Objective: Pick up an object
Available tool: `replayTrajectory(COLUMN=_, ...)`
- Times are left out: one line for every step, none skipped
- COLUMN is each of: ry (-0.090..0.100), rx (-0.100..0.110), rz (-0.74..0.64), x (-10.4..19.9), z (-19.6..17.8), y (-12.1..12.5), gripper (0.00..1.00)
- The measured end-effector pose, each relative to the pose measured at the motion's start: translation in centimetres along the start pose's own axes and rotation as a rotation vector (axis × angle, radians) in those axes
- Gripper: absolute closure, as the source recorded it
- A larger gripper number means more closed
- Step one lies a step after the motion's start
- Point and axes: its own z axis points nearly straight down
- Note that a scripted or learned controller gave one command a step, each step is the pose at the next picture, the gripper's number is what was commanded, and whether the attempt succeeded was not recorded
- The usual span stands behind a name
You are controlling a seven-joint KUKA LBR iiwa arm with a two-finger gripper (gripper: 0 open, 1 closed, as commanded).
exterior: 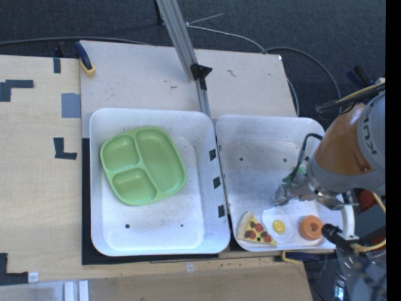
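Overhead slanted view of a bench w/ two shallow white bins side by side.

Far left of the gripper, well apart, the left bin holds a green divided plate, lying flat, three compartments up, its long axis running diagonally from upper left to lower right. It sits toward the bin's upper left part, probably just left there as clutter.

Right bin: along its near edge, three toy foods in a row. A pizza slice lies below and left of the gripper, flat, long axis diagonal, narrow tip pointing to the upper left, crust end at lower right near the bin's edge. Next, a fried egg, white w/ yellow yolk, flat, just below the gripper, no clear long axis. Then an orange doughnut, below and right of the gripper, flat, hole up.

The gripper is low in the right bin, just above the egg, arm's orange band behind it at right. Nothing visible between its tips; how far open can't be told. Likely candidate for the pick: egg, being closest.
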Motion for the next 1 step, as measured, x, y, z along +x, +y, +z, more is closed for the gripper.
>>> replayTrajectory(ry=-0.002, rx=-0.004, rz=0.0, x=-0.52, z=-4.33, y=0.13, gripper=1.0)
